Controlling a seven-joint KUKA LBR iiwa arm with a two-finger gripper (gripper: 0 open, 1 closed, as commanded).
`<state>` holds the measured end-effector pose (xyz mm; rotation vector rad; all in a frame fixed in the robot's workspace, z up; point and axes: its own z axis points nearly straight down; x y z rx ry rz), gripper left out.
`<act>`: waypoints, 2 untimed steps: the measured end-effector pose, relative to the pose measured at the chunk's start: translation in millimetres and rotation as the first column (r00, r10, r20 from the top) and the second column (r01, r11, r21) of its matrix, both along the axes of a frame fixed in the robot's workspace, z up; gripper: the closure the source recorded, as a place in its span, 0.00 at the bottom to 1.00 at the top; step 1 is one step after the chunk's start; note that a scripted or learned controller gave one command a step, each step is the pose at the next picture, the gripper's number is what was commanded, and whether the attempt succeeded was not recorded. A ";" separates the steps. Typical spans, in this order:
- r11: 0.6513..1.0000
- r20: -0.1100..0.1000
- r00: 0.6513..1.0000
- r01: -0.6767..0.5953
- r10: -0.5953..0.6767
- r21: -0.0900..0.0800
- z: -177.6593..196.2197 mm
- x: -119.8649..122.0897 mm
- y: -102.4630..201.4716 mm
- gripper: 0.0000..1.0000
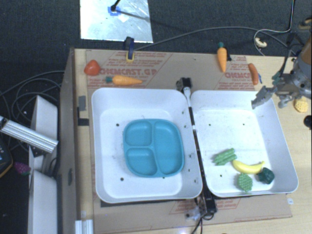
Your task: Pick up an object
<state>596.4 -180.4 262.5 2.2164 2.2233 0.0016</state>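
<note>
The gripper [273, 94] hangs at the far right edge of the right bin [229, 112], just above its rim; one grey finger [261, 97] reaches out to the left over the bin's far right corner. Whether the gripper is apart or together I cannot tell, and nothing shows between its fingers.

The pickable objects lie well apart from it, clustered in the near right part of the right bin. A green ridged toy vegetable [224, 156] lies furthest left. Just to its right and a little nearer is a yellow toy banana [248, 167]. Near the banana's underside sits a bumpy green toy [244, 182], and touching the banana's right tip is a dark green toy [266, 175], close to the bin's near right wall.

The left bin [112, 106] holds a blue divided plate [153, 147] with three compartments, lying flat at its middle.

Both bins rest on a cardboard sheet [161, 67] on the worktop [297, 130]. On the cardboard beyond the bins, a toy carrot [126, 81] lies on its side at far left, with a red-orange toy [92, 68] just to its left. Another toy carrot [222, 58] lies beyond the right bin, and an orange-red toy [253, 73] lies to its right. A small yellow object [301, 105] sits on the worktop just right of the gripper.
</note>
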 end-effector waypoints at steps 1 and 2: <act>1.000 -0.003 1.000 0.002 -0.002 0.000 -63.4 -67.1 -18.7 0.00; 1.000 0.003 1.000 0.000 0.000 -0.002 80.8 -106.8 -23.5 0.00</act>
